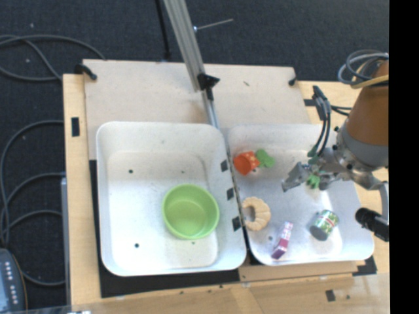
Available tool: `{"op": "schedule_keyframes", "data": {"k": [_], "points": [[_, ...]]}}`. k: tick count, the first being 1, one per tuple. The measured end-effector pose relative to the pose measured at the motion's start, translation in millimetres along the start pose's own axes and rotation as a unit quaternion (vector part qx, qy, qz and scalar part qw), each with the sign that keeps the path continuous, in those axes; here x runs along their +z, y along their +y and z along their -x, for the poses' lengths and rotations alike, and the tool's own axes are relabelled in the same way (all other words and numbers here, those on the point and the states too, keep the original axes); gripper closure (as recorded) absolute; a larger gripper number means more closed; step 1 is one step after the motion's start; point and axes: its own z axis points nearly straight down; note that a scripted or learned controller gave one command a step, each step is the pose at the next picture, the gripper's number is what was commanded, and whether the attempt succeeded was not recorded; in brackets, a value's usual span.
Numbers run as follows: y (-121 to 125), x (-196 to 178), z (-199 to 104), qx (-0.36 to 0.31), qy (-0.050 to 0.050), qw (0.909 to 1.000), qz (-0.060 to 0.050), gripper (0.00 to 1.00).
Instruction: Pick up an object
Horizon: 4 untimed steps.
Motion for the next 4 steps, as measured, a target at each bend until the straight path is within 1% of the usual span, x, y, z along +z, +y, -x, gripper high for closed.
{"op": "schedule_keyframes", "data": {"k": [1, 3, 4], "points": [[0.0, -0.1, 0.3, 0.001, 0.000, 1.0000, 0.000, 0.00], [2.8, 111.1, 19.6, 0.002, -0.001, 1.0000, -0.003, 0.00], [2.7, 154.9, 21.4, 0.002, -0.001, 1.0000, -0.001, 0.00]]}}
